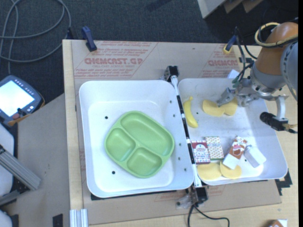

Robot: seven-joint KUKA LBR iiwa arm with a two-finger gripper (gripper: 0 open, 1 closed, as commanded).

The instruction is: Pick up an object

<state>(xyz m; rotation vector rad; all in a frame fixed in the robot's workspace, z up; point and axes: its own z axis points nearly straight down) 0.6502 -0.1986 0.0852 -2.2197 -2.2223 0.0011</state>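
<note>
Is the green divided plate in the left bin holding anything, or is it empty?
Empty. The green divided plate lies flat in the left bin, and all three compartments show bare green.

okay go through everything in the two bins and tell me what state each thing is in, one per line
Green plate: lying flat, right way up, in the left bin.
Banana: lying flat by the right bin's left wall.
Two small cartons: lying side by side.
Hand: low over a yellow piece; grip unclear.

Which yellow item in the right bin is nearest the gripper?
The flat yellow piece at the bin's far end, directly by the gripper. The banana lies further left; the yellow discs sit at the near edge.
</note>
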